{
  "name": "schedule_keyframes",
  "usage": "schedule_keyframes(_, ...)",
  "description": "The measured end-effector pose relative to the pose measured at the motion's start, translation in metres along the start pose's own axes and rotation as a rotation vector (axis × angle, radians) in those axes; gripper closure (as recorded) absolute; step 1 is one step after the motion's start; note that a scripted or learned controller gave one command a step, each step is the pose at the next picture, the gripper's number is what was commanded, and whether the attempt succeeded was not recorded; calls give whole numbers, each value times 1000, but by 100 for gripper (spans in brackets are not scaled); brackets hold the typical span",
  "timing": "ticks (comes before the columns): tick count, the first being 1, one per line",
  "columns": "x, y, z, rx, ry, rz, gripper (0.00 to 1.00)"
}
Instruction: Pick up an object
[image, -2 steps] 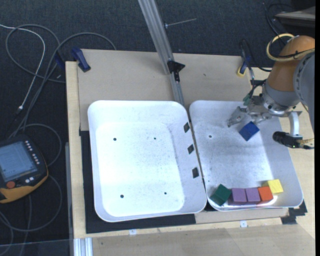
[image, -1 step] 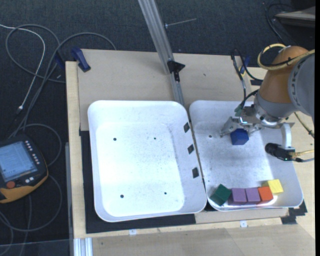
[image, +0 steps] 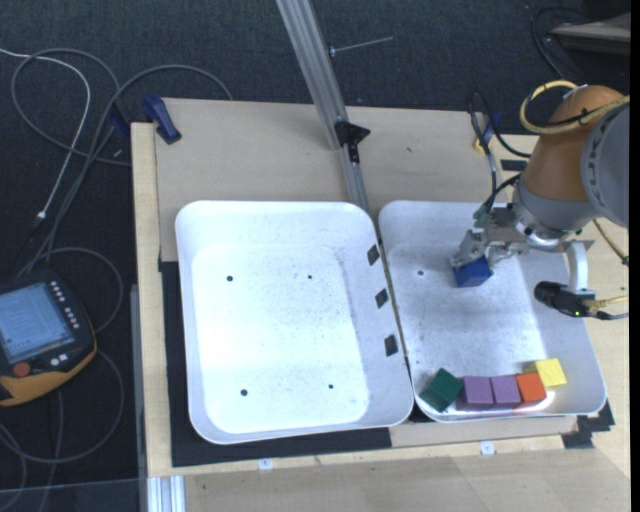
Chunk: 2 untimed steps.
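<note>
Claw (image: 478, 258) — blue block (image: 472, 272) seemingly gripped, lifted

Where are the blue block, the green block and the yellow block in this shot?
blue block (image: 472, 271): camera view, on its upper face, below the gripper.
green block (image: 441, 387): camera view, on its top face.
yellow block (image: 551, 373): camera view, on its top face.

A robotics lab — a wooden bench (image: 260, 140) bearing two white bins (image: 200, 230) on dark carpet, loose cables (image: 60, 90) at upper left, a teach pendant (image: 40, 335) at left edge, an aluminium camera pole (image: 315, 70) rising at top centre
</note>
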<state>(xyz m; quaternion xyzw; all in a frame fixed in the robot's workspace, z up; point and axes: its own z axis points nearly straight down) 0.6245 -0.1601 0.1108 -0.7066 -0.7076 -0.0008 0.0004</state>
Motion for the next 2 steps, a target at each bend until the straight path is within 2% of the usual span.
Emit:
schedule_keyframes(1, 78, 39, -39, -7, 1, -8, 100)
schedule_keyframes(2, 171, -4, -77, 2, -3, 5, 100)
